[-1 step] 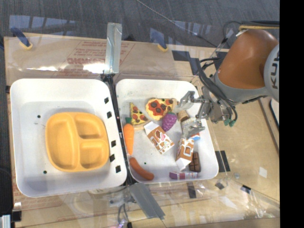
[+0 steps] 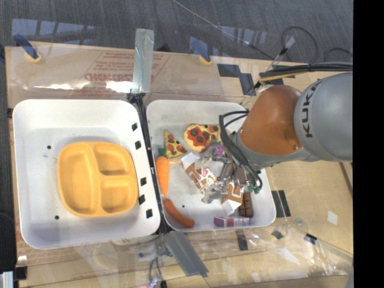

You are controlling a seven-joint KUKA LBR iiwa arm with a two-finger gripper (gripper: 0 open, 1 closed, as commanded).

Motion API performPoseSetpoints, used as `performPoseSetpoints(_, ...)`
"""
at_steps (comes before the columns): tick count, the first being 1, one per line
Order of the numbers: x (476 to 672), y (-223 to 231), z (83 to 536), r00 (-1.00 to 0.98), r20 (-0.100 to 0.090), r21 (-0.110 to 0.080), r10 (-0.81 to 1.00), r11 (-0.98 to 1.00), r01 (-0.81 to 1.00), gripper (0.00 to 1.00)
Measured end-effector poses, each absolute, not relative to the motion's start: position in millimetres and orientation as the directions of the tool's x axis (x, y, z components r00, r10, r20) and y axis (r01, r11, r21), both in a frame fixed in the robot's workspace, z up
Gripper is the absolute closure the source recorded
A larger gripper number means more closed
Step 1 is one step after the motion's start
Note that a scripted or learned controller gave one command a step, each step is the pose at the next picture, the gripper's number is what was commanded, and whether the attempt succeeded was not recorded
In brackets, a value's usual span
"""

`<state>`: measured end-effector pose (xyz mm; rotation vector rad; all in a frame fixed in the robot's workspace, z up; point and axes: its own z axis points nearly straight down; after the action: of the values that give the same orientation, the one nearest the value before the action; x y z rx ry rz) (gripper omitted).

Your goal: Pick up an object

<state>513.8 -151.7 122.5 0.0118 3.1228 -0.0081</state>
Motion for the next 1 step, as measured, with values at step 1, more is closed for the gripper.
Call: performPoseSetpoints(1, 509.2, -106.5, 94.1, -0.997, -0.004, 0.002, 0.075, 0.997, 0.075, 0.00)
